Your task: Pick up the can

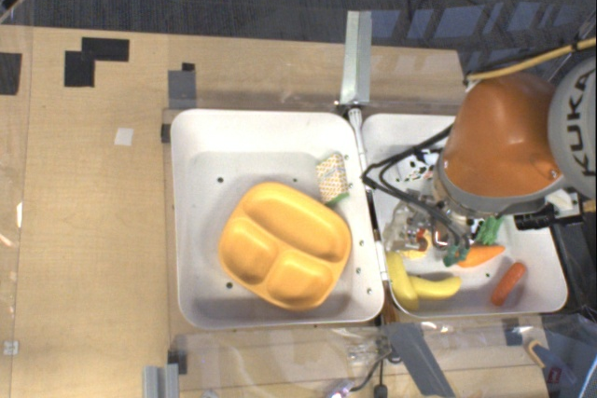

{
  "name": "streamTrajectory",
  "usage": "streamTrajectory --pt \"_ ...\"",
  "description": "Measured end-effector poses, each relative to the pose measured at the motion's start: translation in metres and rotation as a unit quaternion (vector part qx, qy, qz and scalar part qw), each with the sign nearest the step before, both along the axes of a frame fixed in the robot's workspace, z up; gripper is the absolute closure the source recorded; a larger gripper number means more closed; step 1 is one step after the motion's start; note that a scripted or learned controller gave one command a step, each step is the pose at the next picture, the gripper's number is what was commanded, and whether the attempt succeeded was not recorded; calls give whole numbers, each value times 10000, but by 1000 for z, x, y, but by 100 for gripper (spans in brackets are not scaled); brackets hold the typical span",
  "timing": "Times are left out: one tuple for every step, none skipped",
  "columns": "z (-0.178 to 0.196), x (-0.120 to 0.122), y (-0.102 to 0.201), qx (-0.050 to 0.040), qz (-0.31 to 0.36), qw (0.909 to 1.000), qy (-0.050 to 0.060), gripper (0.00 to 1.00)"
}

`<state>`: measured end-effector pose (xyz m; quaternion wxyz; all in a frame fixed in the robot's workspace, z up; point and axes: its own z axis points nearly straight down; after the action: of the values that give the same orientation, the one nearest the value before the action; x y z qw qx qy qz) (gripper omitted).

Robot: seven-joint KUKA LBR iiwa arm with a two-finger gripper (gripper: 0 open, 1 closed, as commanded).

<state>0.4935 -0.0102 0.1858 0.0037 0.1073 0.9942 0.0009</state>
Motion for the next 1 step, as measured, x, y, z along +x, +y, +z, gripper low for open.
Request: streamTrajectory --pt "0 -4 20 -3 576 9983 1 100"
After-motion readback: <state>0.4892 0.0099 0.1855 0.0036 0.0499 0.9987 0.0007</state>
